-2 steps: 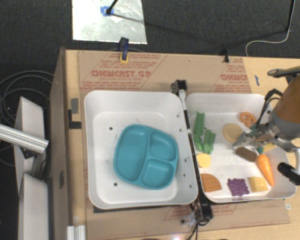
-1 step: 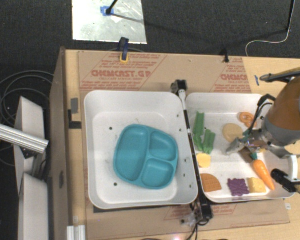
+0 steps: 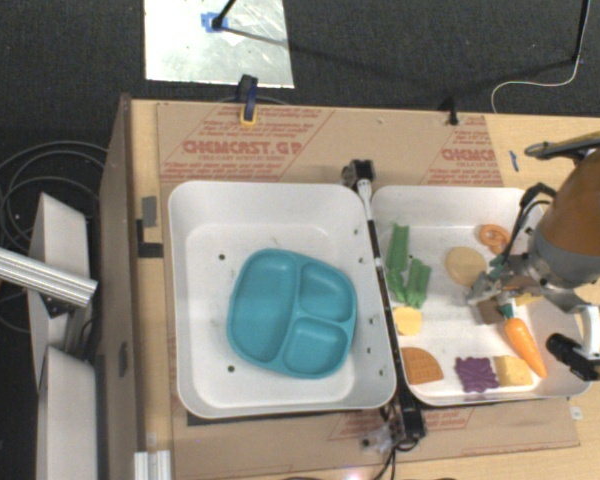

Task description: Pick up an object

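Apparently low in the right bin, claw near the carrot and tan disc; grip width impossible to tell. Likely poised there for a pick among the crowded toy foods. Beyond, teal divided plate alone in the left bin. Printed on the cardboard: "CHEMCAST".

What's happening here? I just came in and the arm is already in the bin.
The arm has its end effector down in the right bin, among toy food: a carrot, a tan disc, green pieces, a purple piece. It sits low beside the carrot's top, but nothing can be seen held. The left bin holds a blue tray, untouched.
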